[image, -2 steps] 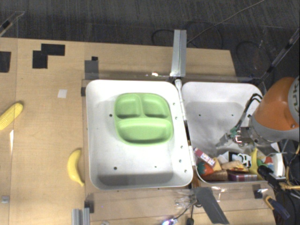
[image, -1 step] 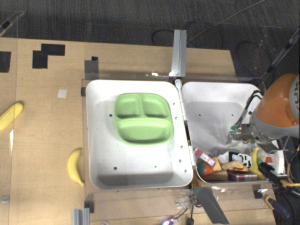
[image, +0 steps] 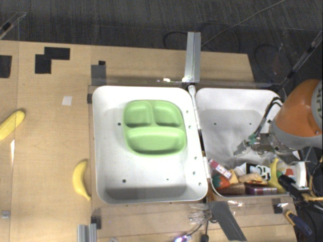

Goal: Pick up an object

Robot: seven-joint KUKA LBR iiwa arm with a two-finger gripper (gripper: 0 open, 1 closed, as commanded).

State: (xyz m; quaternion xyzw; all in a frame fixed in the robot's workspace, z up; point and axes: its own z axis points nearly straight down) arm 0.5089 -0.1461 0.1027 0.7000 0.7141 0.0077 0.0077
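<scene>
Gripper [image: 248, 146] above right bin [image: 227, 110], finger state indiscernible. Clutter pile [image: 252, 178] at near wall: small packages, likely light, rigid, slick wrappers. Grasp advice: narrow sides of topmost item.

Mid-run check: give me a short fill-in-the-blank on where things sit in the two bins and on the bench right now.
1. The green divided plastic tray lies in the ____ white bin.
2. The pile of small packaged items is bunched along the ____ edge of the right white bin.
3. The yellow banana lies on the wooden bench, ____ the bins.
4. The end effector hangs over the ____ bin.

Missing words: left; near; outside; right
</scene>
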